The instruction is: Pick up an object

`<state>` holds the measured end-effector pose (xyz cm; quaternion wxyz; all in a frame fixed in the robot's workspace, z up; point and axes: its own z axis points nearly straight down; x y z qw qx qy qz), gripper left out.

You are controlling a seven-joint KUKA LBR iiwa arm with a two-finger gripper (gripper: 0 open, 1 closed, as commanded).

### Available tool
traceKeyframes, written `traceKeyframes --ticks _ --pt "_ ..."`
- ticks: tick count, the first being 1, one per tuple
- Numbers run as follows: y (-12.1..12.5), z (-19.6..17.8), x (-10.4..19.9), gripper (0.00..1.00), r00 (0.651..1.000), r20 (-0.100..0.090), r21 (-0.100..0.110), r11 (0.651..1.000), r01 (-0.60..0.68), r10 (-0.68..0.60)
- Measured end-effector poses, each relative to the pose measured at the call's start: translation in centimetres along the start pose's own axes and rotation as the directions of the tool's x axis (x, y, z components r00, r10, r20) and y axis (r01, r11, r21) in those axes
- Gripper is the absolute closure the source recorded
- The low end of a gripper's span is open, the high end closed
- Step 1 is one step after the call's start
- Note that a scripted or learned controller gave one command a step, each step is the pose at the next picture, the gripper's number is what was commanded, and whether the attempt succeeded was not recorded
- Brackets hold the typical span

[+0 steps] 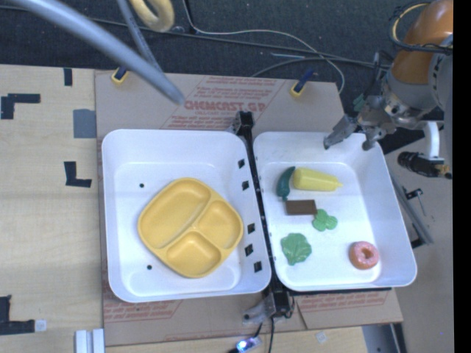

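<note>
The right bin (390, 190) holds several toy foods. A yellow corn cob (316, 180) with a dark green end lies at its upper middle. Below it sit a brown chocolate bar (300, 207) and a small green broccoli (324, 221). A larger green leafy piece (296, 248) and a pink donut (363, 255) lie near the front. My gripper (346, 143) hangs over the bin's back rim, up and right of the corn. Its fingers are spread open with nothing between them.
The left bin (118, 197) carries a yellow divided plate (191, 226). A black divider (250, 190) runs between the bins. Cables cross the dark bench top behind them, and a grey pole slants across the upper left.
</note>
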<state>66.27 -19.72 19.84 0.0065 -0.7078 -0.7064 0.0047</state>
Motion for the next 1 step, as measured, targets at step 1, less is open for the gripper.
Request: traceKeyframes --ticks 1 --pt "0.32 -0.97 0.05 0.0 1.0 0.003 -0.015 1.0 0.004 -0.003"
